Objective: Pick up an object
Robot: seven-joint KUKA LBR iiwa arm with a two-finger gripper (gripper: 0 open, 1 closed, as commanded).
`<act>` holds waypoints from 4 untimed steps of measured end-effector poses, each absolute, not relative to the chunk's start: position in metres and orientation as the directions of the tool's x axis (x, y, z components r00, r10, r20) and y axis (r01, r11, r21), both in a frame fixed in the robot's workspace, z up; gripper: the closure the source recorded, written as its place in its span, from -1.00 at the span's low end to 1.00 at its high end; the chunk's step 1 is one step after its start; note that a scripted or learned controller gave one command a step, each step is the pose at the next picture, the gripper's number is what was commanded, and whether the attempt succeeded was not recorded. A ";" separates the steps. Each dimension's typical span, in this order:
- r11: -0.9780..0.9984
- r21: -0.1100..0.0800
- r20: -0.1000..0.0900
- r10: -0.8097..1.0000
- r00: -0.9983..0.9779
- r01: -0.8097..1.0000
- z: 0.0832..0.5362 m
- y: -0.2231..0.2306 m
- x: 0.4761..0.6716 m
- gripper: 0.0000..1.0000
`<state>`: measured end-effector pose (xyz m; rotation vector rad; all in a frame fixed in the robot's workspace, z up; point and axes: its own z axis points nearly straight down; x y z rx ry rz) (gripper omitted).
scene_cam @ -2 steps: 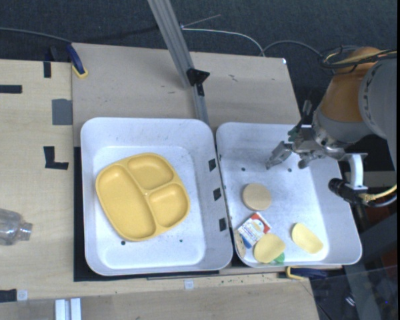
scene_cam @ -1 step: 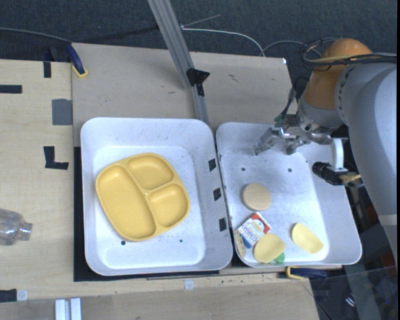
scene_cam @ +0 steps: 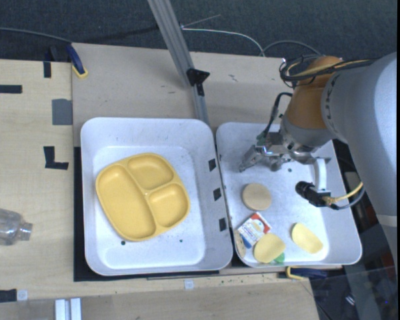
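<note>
My gripper [scene_cam: 259,165] hangs over the upper part of the right bin [scene_cam: 340,235]. Its two fingers are spread apart, open, with nothing between them. Just below it a round tan disc [scene_cam: 257,197] lies on the bin floor, apart from the fingertips. Toward the front of the bin lie a small red and white packet [scene_cam: 251,231], a yellow piece [scene_cam: 269,248] beside it, and another yellow piece [scene_cam: 307,238] further right. A bit of green [scene_cam: 279,259] peeks out under the front yellow piece.
The left bin [scene_cam: 100,245] holds a yellow divided plate [scene_cam: 142,195]. A clear plastic bottle [scene_cam: 5,226] lies on the bench at the far left. A slanted metal rail [scene_cam: 175,42] runs down to the bins' back edge.
</note>
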<state>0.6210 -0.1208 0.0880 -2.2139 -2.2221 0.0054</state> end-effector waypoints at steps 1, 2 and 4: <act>-0.002 -0.002 -0.002 1.000 0.002 1.000 0.088 -0.165 0.614 -1.00; -0.002 0.002 -0.002 1.000 0.002 1.000 0.143 -0.196 0.585 -1.00; 0.003 -0.002 -0.003 1.000 -0.003 1.000 0.099 -0.209 0.659 1.00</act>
